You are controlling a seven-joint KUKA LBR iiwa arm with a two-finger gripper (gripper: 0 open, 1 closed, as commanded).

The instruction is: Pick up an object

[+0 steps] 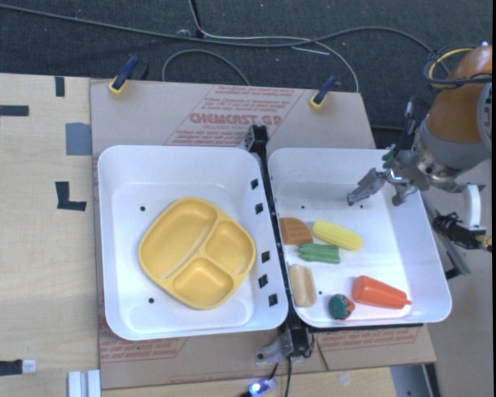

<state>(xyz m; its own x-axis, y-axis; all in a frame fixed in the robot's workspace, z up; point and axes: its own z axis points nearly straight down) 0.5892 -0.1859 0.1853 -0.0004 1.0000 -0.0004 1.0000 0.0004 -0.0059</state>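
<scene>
You've got the gripper [379,185] over the right bin's [413,263] far side, jaws spread wide, holding nothing, corn [338,236] nearby.

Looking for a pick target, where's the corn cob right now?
In the right bin, near its middle: the corn cob lies just above the green vegetable.

- I see the bench [33,246], light wood with dark tape marks, filling the left of the frame.
- A brown cardboard sheet [231,114] with red print lies on it, centre frame, with a yellow-and-blue clamp at each of its two upper corners [122,76].
- Two white bins sit side by side on the cardboard: the left bin [120,222] and the right bin [422,263], touching along a black divider.
</scene>
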